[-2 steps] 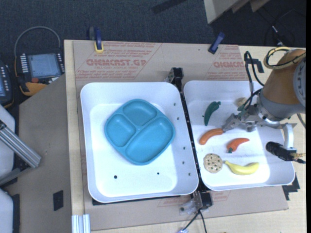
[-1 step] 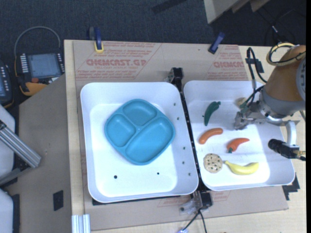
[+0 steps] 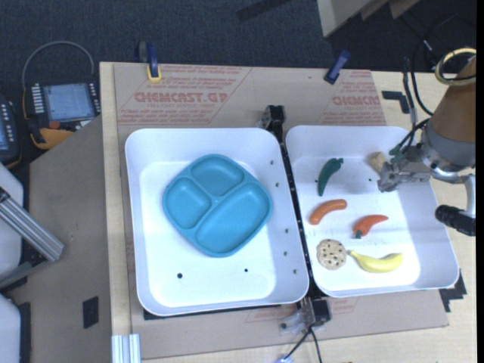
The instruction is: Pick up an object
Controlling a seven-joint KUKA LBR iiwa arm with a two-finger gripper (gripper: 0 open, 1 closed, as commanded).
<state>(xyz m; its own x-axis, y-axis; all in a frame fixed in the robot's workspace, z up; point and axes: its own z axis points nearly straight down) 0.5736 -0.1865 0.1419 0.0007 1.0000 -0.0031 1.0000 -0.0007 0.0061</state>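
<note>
The right bin [image 3: 423, 278] holds a green pepper [image 3: 329, 174], an orange sausage [image 3: 327, 210], a red pepper [image 3: 369, 224], a round cookie [image 3: 330, 253] and a yellow banana [image 3: 377, 262]. A small tan piece [image 3: 376, 159] lies near the bin's far side. My gripper [image 3: 390, 177] hangs low over the bin's upper right part, just right of and below the tan piece. It stands well right of the green pepper and above the red pepper. I see nothing held in it.
The left bin [image 3: 151, 278] carries a blue divided plate [image 3: 218, 203] at its middle. A black divider [image 3: 291, 203] runs between the two bins. The arm [image 3: 457, 119] comes in over the right bin's right rim.
</note>
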